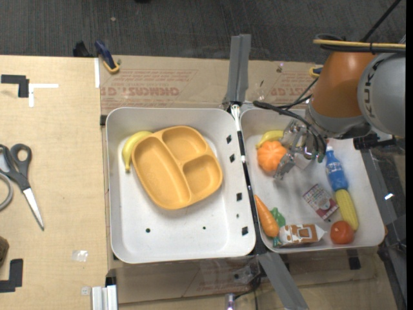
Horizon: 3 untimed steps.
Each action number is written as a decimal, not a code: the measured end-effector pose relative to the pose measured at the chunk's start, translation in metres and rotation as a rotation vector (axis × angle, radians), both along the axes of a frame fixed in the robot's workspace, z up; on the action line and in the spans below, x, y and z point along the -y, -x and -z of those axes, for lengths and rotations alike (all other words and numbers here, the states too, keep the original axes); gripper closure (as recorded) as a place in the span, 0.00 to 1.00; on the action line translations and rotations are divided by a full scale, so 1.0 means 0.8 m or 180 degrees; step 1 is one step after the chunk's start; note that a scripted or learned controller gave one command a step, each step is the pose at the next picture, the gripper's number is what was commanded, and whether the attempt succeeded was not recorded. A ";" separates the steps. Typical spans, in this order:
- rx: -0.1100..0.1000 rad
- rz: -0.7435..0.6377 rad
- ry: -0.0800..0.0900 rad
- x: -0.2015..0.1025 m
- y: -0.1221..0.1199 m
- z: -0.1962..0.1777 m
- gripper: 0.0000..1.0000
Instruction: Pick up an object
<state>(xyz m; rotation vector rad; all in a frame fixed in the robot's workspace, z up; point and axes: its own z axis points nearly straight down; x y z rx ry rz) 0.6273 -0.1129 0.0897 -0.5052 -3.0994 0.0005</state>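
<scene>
— Looking down at the desk [51,192], you are seeing two white bins side by side; where is your tool sitting?

— Your tool [293,157] is hanging over the right bin [369,173], toward that bin's far left part, with the grey arm [361,86] and its orange band coming in from the right edge.

— Is it gripping anything?

— You cannot tell whether it is open or closed; the metal parts are blurring together there. It is sitting just beside the small orange pumpkin [271,155], and whether it is touching is unclear.

— What else is lying in that bin?

— You are looking at a yellow banana [271,136] near the far left corner, a blue bottle [335,170] toward the right, a corn cob [347,206] and a red tomato [342,232] near the front right corner, a carrot [266,215] along the left wall, a small carton [301,234] at the front edge, and a red-and-white packet [319,200] in the middle.

— And the left bin?

— The left bin [129,231] is carrying an orange divided plate [177,166] with a second banana [132,146] touching the plate's left rim. Scissors [22,179] are lying at the desk's left edge.
</scene>
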 end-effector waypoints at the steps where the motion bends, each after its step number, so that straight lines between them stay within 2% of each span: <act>1: 0.0004 -0.0069 0.0003 0.107 -0.005 -0.001 0.00; 2: 0.0007 -0.0076 0.0004 0.107 -0.007 -0.009 1.00; 3: 0.0006 -0.0076 0.0004 0.107 -0.007 -0.009 0.00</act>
